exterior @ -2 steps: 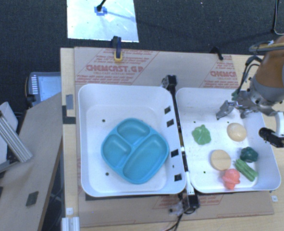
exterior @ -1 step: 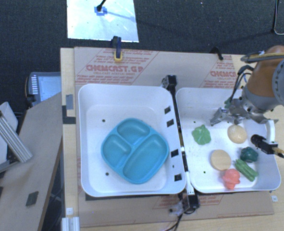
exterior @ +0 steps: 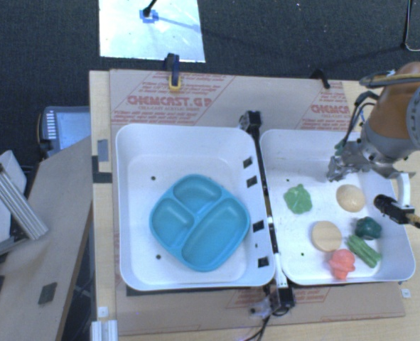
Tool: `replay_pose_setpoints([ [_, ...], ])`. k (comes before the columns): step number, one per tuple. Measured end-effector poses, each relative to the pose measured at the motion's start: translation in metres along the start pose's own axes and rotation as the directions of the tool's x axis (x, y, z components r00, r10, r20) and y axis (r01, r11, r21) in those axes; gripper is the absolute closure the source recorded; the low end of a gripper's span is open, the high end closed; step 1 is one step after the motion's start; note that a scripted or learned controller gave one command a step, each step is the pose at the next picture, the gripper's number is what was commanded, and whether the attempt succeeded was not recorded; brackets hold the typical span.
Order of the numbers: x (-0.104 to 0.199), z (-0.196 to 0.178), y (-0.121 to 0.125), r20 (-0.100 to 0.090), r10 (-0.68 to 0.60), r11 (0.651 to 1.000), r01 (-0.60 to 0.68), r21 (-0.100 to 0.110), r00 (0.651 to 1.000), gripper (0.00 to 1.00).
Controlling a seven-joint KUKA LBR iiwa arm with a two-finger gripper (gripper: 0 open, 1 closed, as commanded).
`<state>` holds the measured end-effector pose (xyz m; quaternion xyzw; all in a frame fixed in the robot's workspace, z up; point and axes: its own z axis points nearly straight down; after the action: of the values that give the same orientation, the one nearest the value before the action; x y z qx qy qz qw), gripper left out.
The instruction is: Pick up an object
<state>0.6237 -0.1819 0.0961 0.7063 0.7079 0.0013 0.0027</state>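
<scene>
My gripper (exterior: 343, 168) hangs over the far part of the right bin (exterior: 289, 148), just above and behind a pale cream egg-shaped piece (exterior: 350, 197). Nothing shows in its grasp. Lying in the same bin are a light green leafy piece (exterior: 298, 198), a tan round piece (exterior: 326, 235), a dark green piece (exterior: 368, 226), a long green piece (exterior: 364, 251) and a red-pink piece (exterior: 342, 263).
The left bin (exterior: 135, 190) holds a blue divided plate (exterior: 199, 221). A black divider (exterior: 259, 190) runs between the two bins. The arm (exterior: 401, 119) reaches in from the right, over the right bin's far corner.
</scene>
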Motion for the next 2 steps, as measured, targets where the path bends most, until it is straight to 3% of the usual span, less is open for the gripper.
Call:
replay_pose_setpoints([
  [2,0.005,-0.113,0.01,0.0,-0.004,1.0,0.004,-0.002,1.0,1.0],
])
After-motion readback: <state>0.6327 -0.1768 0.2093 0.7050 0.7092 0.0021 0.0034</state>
